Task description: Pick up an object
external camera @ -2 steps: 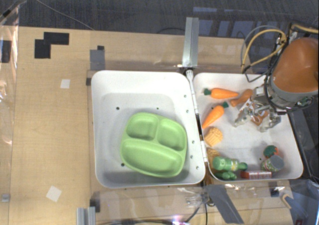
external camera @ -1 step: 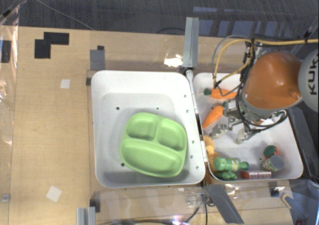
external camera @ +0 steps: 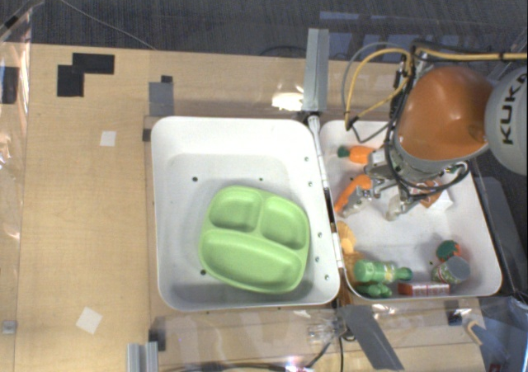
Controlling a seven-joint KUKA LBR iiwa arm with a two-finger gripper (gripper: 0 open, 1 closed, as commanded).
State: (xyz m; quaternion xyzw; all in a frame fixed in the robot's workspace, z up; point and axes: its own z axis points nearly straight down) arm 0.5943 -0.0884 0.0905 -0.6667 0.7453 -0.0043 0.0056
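My gripper (external camera: 383,200) hangs low over the upper middle of the right bin (external camera: 487,234), under the arm's orange band. Its two silver fingers stand apart, so it is open, with bare bin floor between them. An orange carrot piece (external camera: 352,191) lies just left of the left finger, close to it or touching it. A second carrot with a green end (external camera: 357,153) lies a little farther back. Along the bin's near wall lie a green bottle (external camera: 379,271), a red stick-like pack (external camera: 426,288) and a small can (external camera: 453,268).
The left bin (external camera: 177,156) holds a green divided plate (external camera: 256,238). A yellowish item (external camera: 346,239) rests against the right bin's left wall. Yellow and black cables (external camera: 371,73) loop above the wrist at the back. Bare floor shows in the right bin's middle.
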